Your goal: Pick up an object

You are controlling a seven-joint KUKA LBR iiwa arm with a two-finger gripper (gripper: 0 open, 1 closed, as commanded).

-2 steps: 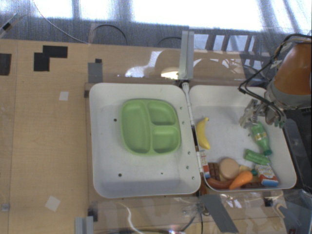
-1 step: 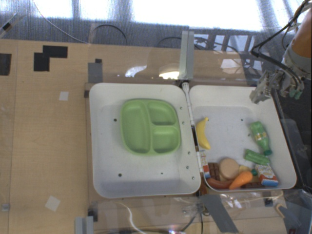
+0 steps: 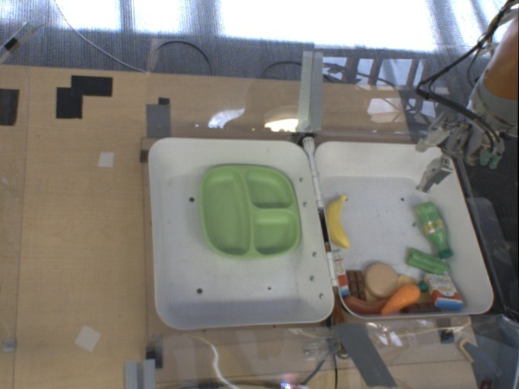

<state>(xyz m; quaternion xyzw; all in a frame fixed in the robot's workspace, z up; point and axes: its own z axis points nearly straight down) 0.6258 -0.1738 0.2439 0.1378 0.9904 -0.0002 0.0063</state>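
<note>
The end effector (image 3: 438,154) hangs over the back right corner of the right bin (image 3: 381,164), its fingers spread apart and holding nothing. Below it in that bin lie the toys — a green bottle (image 3: 432,228) near the right wall, a banana (image 3: 337,222) just beside the left wall, and a carrot (image 3: 401,298) amid a cluster at the front edge. The left bin (image 3: 174,217) holds a green divided plate (image 3: 249,210). Both bins rest on the wooden table (image 3: 73,241).
</note>
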